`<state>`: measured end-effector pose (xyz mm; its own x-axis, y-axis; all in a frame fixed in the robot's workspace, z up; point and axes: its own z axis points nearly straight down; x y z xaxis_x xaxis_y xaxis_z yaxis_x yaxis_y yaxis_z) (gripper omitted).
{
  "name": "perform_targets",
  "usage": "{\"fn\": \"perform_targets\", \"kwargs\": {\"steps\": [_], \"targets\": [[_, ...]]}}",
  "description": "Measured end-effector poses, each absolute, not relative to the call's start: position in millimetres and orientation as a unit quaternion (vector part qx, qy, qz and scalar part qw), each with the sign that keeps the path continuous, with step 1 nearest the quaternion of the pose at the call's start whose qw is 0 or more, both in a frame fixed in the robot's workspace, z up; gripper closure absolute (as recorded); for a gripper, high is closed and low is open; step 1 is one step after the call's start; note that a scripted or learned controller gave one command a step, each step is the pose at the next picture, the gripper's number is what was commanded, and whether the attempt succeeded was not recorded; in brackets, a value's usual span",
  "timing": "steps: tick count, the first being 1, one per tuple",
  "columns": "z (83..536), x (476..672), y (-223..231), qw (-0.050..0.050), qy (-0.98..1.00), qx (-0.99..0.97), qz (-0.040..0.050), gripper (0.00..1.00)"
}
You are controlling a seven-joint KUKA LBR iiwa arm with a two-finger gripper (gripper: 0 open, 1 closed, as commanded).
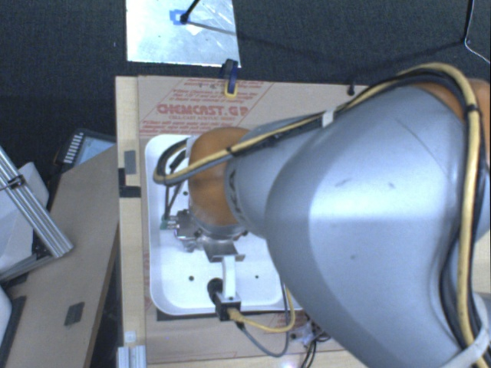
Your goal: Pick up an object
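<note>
My grey arm, with its orange band (215, 182), reaches in from the right and hangs low over the left white bin (165, 282). The gripper (186, 230) points down into the bin's left half, and the wrist covers most of it from above. A small green thing (163, 223) peeks out at the gripper's left side, near the bin's left wall. I cannot tell whether it is touched or held. The arm hides whatever else lies in the bin.
The bin rests on a cardboard sheet with red print (203, 102). A blue and yellow clamp (229, 75) sits at the sheet's far edge. A silvery plate (180, 18) lies behind it. An aluminium rail (31, 205) slants at the left.
</note>
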<state>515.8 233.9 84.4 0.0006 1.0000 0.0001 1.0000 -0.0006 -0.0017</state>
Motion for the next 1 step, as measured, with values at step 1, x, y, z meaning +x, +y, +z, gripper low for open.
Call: {"fn": "perform_targets", "kwargs": {"steps": [1], "targets": [[148.1, 485.7, 234.8, 0.000, -0.708, -0.706, -0.0012, 1.00]]}}
